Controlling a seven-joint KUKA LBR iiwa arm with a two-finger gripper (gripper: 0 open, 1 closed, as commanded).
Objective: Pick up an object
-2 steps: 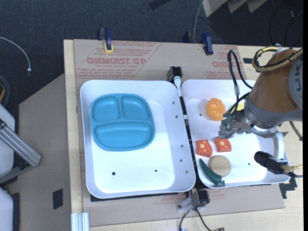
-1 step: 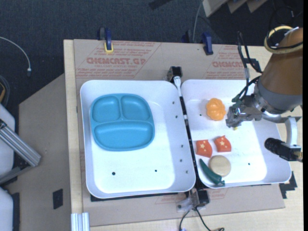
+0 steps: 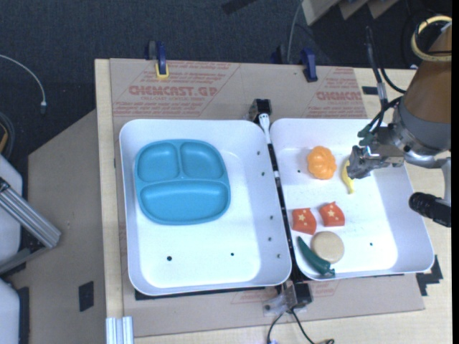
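Banana [image 3: 348, 180] lay directly beneath the gripper [image 3: 356, 165] in the right bin [image 3: 401, 253], its long axis running toward and away from us, an orange fruit [image 3: 321, 162] just beyond, and we could not tell how the gripper was set.

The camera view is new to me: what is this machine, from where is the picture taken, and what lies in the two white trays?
It is a grey robot arm with an orange band, reaching in from the right. One fixed camera looks down at a slant on two shallow white bins. The left bin holds a blue divided plastic plate. The right bin holds an orange rounded toy, two small red pieces, a beige round piece, a dark green curved piece and a thin yellow piece. The gripper hangs just above the yellow piece; whether it holds it is unclear.
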